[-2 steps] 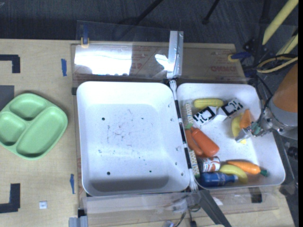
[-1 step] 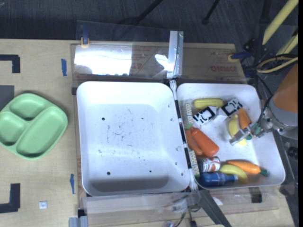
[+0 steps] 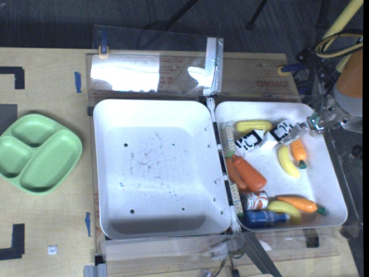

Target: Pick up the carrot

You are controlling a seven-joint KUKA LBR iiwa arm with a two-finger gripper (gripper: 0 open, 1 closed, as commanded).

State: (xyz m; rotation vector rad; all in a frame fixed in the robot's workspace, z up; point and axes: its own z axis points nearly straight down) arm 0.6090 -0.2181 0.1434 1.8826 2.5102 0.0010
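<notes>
A small orange carrot (image 3: 298, 150) with a green top lies in the right bin (image 3: 331, 172), near its far right side, next to a yellow banana (image 3: 287, 161). A longer orange carrot (image 3: 300, 202) with a green end lies at the bin's near right corner. My gripper (image 3: 311, 124) hangs over the bin's far right corner, just above and right of the small carrot, close to a black-and-white block (image 3: 281, 130). Nothing is visibly held in it.
The right bin also holds a banana (image 3: 252, 126) at the back, a second black-and-white block (image 3: 249, 141), orange-red pieces (image 3: 248, 173), a red-and-white can (image 3: 257, 201), another banana (image 3: 285, 208) and a blue bottle (image 3: 264, 218). The left bin (image 3: 155, 160) adjoins it. A green divided plate (image 3: 37, 153) sits far left.
</notes>
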